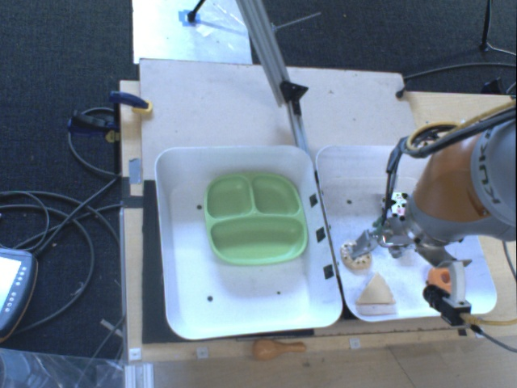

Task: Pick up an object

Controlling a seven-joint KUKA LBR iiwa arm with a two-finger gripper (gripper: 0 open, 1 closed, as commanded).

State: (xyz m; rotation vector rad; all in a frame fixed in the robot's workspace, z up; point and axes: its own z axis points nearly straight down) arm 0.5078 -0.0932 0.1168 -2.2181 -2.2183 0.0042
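A tan triangular wedge with a white base [376,292] lies at the near edge of the right shallow white bin [347,172]. Just beyond it sits a small round tan cookie-like piece with dark specks [355,255], with the metal two-finger gripper [373,239] right over it; whether it grips cannot be told. A green three-compartment plastic plate [256,219] rests in the left white bin [182,297]

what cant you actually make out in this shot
- Pincer, camera view: too small and blurred to tell whether it is open or shut, or touching the round cookie beside it.
- Right bin, camera view: the arm covers much of its floor.
- Orange item, camera view: partly behind the arm's mount, kind unclear.
- Tablet, camera view: cut off by the left edge.
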